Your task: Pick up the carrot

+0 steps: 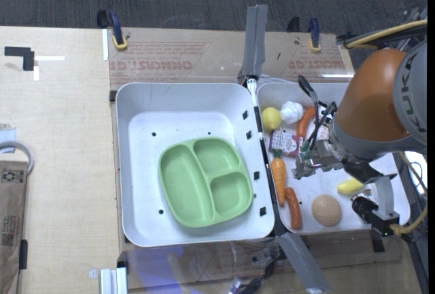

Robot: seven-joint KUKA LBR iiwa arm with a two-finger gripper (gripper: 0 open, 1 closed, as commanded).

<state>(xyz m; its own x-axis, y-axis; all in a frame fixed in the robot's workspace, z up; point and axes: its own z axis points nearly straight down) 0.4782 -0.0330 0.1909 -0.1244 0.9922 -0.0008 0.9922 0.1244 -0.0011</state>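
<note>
Carrot (278, 180) lies at the left edge of the right bin (380, 225), lengthwise against the divider, centre-right of frame, untouched. A second orange-red piece (293, 208) lies just below it, and another (306, 121) sits higher up near a white item (291, 111). The gripper (309, 165) hangs over the bin just right of the carrot, near a red-and-white packet (284, 142); whether it is open or closed cannot be told, and nothing visible is held. The green divided plate (206, 180) occupies the left bin (136, 150). Judgement: pick not yet made; approach, grasp and lift remain.
</note>
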